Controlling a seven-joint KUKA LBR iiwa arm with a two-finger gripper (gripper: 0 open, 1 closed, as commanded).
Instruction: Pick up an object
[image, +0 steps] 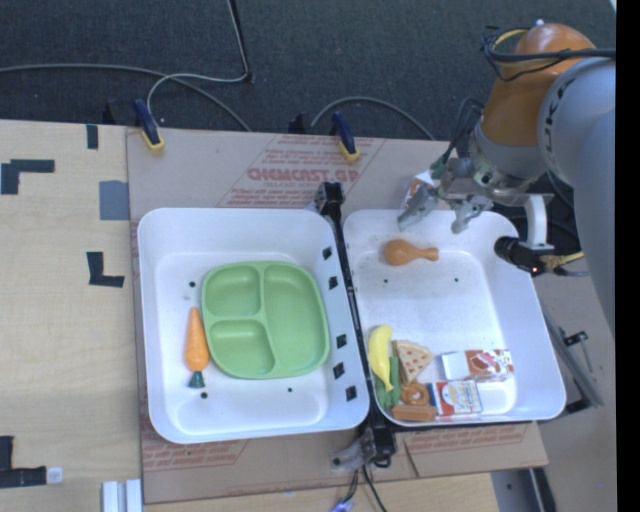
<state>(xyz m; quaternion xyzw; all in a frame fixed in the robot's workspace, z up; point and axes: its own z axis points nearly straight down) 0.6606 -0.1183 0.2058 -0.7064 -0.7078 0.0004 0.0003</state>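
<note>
Two shallow white bins are sitting side by side on a cardboard-covered bench, seen from above at a slant. The left bin (160, 300) is holding a green divided plate (265, 320) with a toy carrot (196, 343) lying just beside its left edge. The right bin (520, 330) is holding a toy chicken drumstick (410, 253) near its far end, lying alone on the white floor. At the near end a yellow banana (380, 355), a pizza slice (411, 357) and two small food cartons (472, 380) are crowding together.

The gripper (440, 212) is hanging over the far rim of the right bin, its two fingers spread apart with nothing between them. It is sitting just beyond the drumstick, up and to the right of it.

The drumstick looks like the likeliest target, being nearest and free of neighbours. To take it well, the gripper should be centring over the thick rounded end, fingers straddling the narrow width, then descending straight down before closing.

The grey arm is reaching in from the right, its orange band (525, 90) showing above the wrist, which is pointing downward. How high the fingertips are riding above the bin is hard to judge from this angle.
</note>
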